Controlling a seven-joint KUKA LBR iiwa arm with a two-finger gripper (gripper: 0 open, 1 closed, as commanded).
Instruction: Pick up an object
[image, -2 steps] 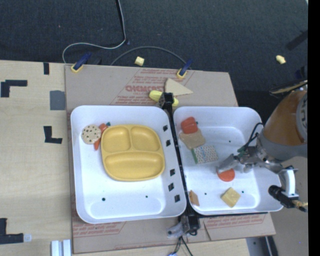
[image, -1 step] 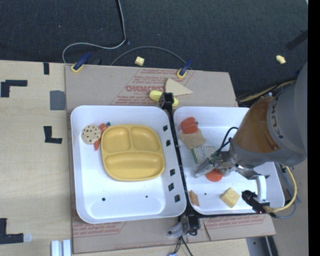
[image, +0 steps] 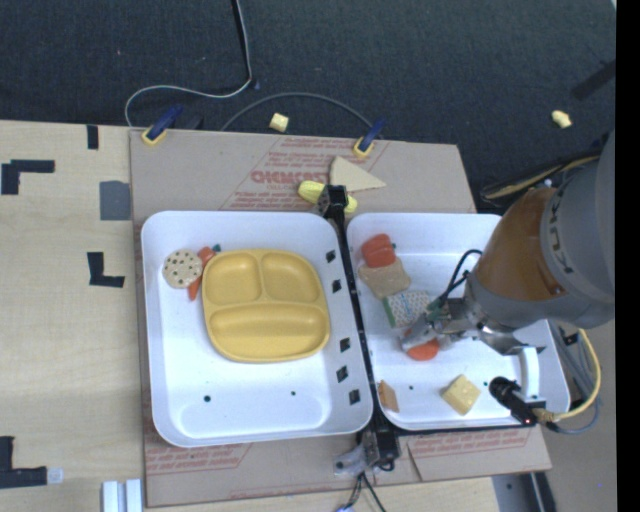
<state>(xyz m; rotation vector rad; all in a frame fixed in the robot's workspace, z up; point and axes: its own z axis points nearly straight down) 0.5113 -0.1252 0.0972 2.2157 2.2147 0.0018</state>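
In the right bin (image: 520, 228), my arm had its gripper (image: 435, 325) low over the cluster of small things near the middle. I could not tell from this slanted view whether the gripper was gripping anything, because the wrist covered most of it.

The thing I judged to be the target was a small orange-red piece (image: 424, 351), which lay just below the gripper tip, touching it or nearly so. Its long axis ran roughly left to right in the view, and it sat slightly toward the near wall of the bin from the tip. A patterned grey packet (image: 404, 306) lay just above and left of the tip, and a tan block (image: 385, 279) beyond that, with a red round object (image: 377, 248) at the far side.

A yellow cube (image: 461, 393) rested well apart, toward the near wall. In the left bin (image: 160, 330) lay a yellow divided plate (image: 266, 304) and a cookie (image: 181, 267).
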